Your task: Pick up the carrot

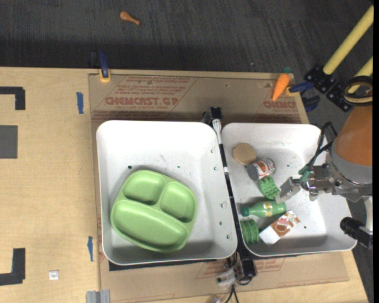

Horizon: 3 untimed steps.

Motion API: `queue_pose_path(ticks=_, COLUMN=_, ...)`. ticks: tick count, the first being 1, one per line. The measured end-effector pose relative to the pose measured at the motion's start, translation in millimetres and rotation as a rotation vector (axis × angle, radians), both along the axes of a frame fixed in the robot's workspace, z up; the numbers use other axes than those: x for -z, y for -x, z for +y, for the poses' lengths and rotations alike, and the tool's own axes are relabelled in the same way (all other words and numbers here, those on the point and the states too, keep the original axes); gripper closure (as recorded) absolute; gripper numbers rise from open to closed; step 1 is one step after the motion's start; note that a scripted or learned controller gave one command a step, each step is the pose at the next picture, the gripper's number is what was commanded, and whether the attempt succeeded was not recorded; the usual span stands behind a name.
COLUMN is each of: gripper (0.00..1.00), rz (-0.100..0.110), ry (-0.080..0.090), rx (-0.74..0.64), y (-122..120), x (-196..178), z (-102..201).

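The arm [355, 151] has a broad orange band above a grey wrist ring. Below it sits the gripper [290, 186], made of grey metal with small green parts near its base. A thin black cable runs along the arm's side in a curve.

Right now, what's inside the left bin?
The left bin holds one green tray with three compartments, all bare. Whatever lies under the tray is covered.

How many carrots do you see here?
2. One carrot lies on the cardboard behind the right bin; a second carrot lies on the dark floor, far top left.
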State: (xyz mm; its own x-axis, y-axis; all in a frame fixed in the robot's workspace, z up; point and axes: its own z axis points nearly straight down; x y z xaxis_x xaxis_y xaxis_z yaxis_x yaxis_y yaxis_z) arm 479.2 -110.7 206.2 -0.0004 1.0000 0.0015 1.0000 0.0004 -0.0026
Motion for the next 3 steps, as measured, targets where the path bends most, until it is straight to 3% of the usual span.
queue_pose_path(ticks=1, gripper=0.0, rz=-0.003, ry=0.002, rx=0.133, y=-3.6, x=82.9, z=16.1)
queue_pose_path(ticks=2, gripper=0.0, rz=-0.006, ry=0.003, rx=-0.219, y=-0.6, x=75.5, z=-81.6)
queue_pose_path(ticks=3, gripper=0.0, rz=-0.011, ry=0.001, rx=0.179, y=-78.1, x=116.7, z=-45.6)
